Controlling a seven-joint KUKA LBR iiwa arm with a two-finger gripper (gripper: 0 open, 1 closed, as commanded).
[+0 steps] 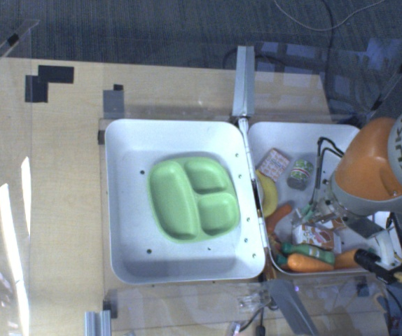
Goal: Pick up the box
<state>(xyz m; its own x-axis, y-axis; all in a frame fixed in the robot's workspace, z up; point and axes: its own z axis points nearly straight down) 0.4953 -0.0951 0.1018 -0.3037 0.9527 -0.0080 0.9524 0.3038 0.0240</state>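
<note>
Bench: pale wood bench [61, 208] carrying two white bins side by side, dark carpet beyond it.
Box: small flat box [274, 164] with a pinkish printed face, lying in the right bin [285, 133] near its far left corner, apart from the gripper.
Neighbours: small round can [300, 173] just right of the box; banana [267, 193] just in front of it; carrot [310, 262] along the near wall.
Gripper: gripper [318, 219] low over the cluttered middle of the right bin; whether it is spread or pressed together I cannot tell.
Arm: grey arm [372, 170] with orange band, entering from the right.
Left bin: left bin [127, 145] holding a green divided tray [192, 198].
</note>
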